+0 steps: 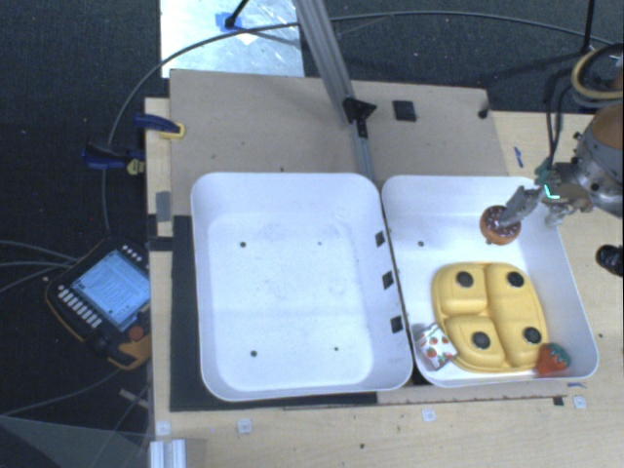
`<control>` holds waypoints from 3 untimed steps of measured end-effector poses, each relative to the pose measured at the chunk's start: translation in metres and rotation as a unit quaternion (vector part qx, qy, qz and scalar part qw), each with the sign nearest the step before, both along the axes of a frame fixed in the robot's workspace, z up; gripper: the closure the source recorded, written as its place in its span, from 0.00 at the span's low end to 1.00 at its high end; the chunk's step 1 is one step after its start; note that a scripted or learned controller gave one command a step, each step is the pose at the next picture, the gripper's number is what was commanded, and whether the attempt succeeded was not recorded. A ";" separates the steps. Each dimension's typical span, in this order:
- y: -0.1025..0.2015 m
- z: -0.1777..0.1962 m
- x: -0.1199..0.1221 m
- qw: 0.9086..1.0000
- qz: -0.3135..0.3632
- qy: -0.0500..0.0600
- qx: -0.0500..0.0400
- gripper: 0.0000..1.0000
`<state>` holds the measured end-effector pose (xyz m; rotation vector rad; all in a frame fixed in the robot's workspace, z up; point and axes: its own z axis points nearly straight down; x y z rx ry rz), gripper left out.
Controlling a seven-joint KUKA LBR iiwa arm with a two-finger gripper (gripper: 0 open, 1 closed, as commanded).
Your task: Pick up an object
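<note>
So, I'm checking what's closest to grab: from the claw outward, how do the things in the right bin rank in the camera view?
1. Small brown round object, at the claw, bin's upper right.
2. Yellow four-lobed block, bin's middle.
3. Red strawberry-like toy, lower right corner.
4. White-and-red crumpled item, lower left corner.

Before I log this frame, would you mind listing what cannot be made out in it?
- Gripper, camera view: too small and blurred to tell open from shut.
- Brown object: too small to identify; contact with the gripper is unclear.
- Arm: cut off by the right edge.
- Red item: partly hidden behind the yellow tray.
</note>
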<state>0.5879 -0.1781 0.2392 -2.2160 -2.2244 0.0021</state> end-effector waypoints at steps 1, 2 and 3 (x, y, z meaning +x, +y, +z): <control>0.000 0.002 0.001 1.000 0.000 -0.002 0.000 0.00; 0.002 -0.050 -0.009 1.000 -0.001 0.000 0.000 0.00; 0.002 -0.112 -0.009 1.000 -0.001 -0.001 0.000 0.00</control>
